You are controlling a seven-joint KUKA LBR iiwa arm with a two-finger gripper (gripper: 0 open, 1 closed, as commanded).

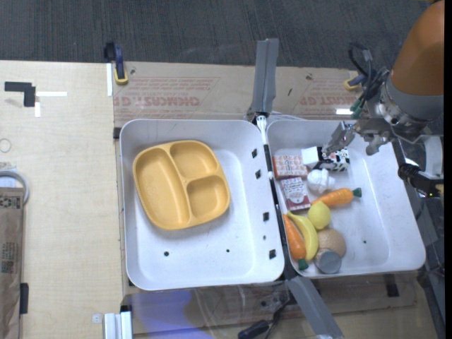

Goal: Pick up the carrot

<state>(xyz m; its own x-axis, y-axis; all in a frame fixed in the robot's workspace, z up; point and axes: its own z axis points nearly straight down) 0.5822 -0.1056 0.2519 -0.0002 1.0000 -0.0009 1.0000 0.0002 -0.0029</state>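
Carrot [337, 198] in right bin, below-left of tool [337, 145]; tool state unclear.

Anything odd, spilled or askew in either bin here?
Nothing looks spilled or broken. The yellow divided plate lies askew in the left bin. The right bin's items crowd its left side: two carrots, banana, cartons. The gripper hovers above that bin's far end.
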